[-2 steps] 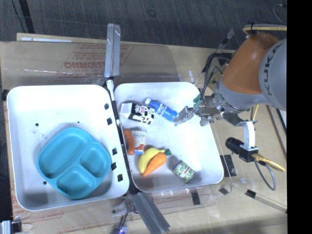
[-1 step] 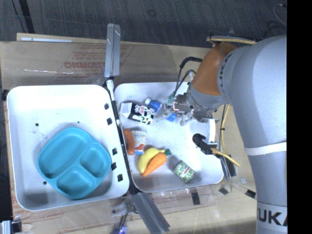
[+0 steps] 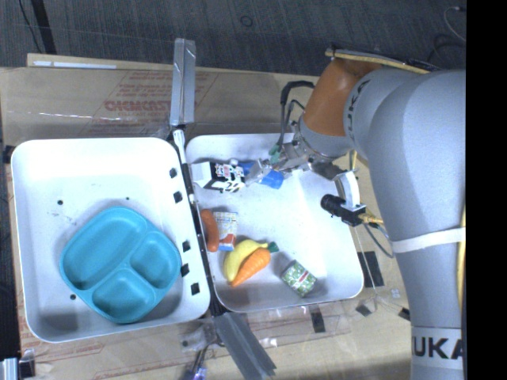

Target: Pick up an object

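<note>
The right bin point(image 3: 333, 236) is holding six loose items, and it is serving as the landmark here. One blue block point(image 3: 272, 180) is lying near the bin's far wall, about midway along it. One black-and-white cow-patterned toy point(image 3: 226, 176) is lying toward the bin's far left corner, just beside the block. One small printed packet point(image 3: 226, 226) and one reddish sausage-shaped piece point(image 3: 210, 229) are sitting side by side against the bin's left wall. One yellow banana point(image 3: 240, 258) and one orange carrot point(image 3: 252, 265) are lying touching each other toward the bin's near left corner, the carrot overlapping the banana. One green-labelled can point(image 3: 298, 278) is lying on its side near the bin's near wall.

The left bin point(image 3: 47, 172) is standing alongside the landmark bin and is containing one blue divided tray point(image 3: 119, 264).

The gripper point(image 3: 279, 161) is reaching in over the landmark bin's far wall, directly above the blue block, with the grey arm point(image 3: 412, 157) and its orange band point(image 3: 333, 97) looming over the bin's right side. The block is appearing just at the fingertips; whether they are touching it cannot be told. How far apart the tool's tips are standing cannot be told either, since they are too small and cluttered to resolve.
</note>
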Controlling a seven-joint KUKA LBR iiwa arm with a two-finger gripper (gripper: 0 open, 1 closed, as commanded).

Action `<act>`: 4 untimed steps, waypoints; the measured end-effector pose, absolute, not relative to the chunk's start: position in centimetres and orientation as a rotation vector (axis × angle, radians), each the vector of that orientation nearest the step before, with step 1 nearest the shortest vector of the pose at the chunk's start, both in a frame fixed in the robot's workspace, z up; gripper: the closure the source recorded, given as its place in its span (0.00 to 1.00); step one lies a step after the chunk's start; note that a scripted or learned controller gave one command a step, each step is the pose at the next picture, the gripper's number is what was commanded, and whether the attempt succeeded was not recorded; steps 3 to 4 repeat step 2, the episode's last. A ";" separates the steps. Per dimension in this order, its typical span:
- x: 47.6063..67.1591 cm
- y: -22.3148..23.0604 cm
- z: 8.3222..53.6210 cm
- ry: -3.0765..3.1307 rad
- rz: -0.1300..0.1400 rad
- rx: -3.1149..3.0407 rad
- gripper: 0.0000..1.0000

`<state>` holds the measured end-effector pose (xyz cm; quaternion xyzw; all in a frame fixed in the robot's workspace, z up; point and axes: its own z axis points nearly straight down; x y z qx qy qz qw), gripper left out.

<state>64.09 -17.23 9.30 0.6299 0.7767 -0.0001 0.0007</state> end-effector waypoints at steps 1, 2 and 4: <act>63.9 -17.2 10.1 2.451 -0.009 1.977 1.00; 65.7 -11.9 19.3 2.418 -0.001 2.008 1.00; 65.7 -11.9 19.3 2.418 -0.001 2.008 1.00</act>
